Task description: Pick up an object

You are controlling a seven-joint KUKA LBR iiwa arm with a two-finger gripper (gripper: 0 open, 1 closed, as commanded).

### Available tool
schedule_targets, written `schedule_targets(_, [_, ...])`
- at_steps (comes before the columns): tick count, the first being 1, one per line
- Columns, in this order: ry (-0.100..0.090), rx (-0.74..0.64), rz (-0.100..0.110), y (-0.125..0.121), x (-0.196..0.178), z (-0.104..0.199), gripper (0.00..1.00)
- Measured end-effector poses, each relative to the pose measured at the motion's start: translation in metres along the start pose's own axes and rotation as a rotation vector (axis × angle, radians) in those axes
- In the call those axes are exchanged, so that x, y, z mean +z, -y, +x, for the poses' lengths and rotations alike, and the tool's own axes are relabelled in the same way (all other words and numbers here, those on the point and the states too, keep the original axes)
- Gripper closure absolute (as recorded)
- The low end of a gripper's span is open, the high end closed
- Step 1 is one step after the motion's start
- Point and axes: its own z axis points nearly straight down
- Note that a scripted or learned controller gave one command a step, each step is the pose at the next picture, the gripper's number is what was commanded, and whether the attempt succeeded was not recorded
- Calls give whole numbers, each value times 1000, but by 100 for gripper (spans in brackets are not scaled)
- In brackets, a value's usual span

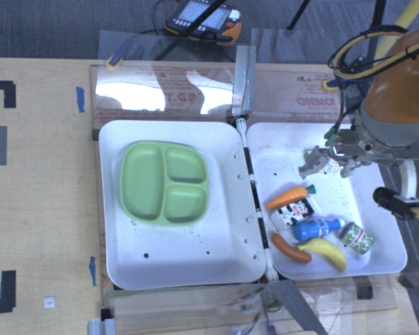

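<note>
1. The gripper (320,160) hung over the upper part of the right bin (387,257), and its fingers (311,163) looked spread apart with nothing between them; they were small and blurred, so that is a judgement.
2. Just below the fingertips, and apart from them, lay the carrot (289,196), slanted with its green tip toward the gripper.
3. Below the carrot came a tight cluster: a small black-and-white packet (294,213) touching the carrot's underside, a blue bottle (315,229) beside it, a yellow banana (330,252) under the bottle, a red sausage (291,250) to the banana's left, and a small green can (356,238) to the right.
4. The left bin (112,208) held a green divided plate (164,181), well apart from the gripper.
5. The step in hand appeared to be the approach: the arm was positioned above the bin, and no object had been grasped.
6. The carrot seemed the likeliest target, being nearest. The next move would call for lowering the fingers astride its narrow width, across its slant, without nudging the packet pressed against it.
</note>
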Motion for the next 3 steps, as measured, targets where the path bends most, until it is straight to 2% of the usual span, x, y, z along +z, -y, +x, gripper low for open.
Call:
schedule_targets(1, [1,-38,0,8,83,-12,0])
schedule_targets(2, [4,-160,-32,-13,118,9,0])
schedule_targets(3, [2,-174,-8,-15,130,5,0])
